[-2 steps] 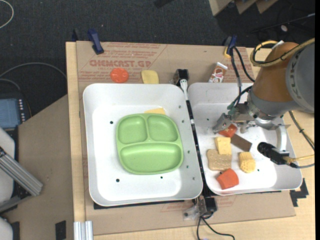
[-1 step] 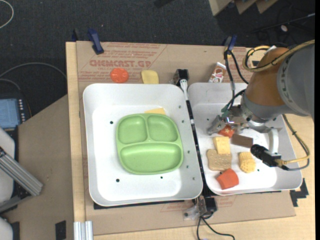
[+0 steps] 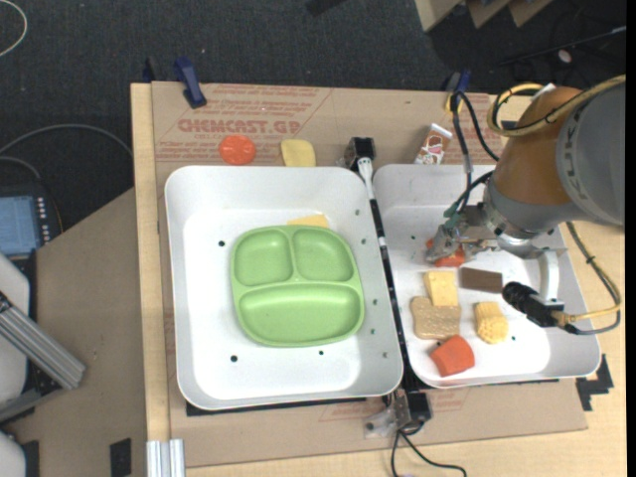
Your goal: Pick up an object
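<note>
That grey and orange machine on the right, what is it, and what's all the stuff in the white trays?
It is a robot arm with a two-finger gripper, seen from one camera fixed above the bench. Two shallow white bins sit side by side. The left white bin holds a green divided plastic plate. The right white bin holds small toy food pieces: a yellow cheese-like block, a tan biscuit-shaped piece, a red chunk and a brown flat bar. The gripper hangs low over a small red piece; whether it grips it is unclear.
</note>
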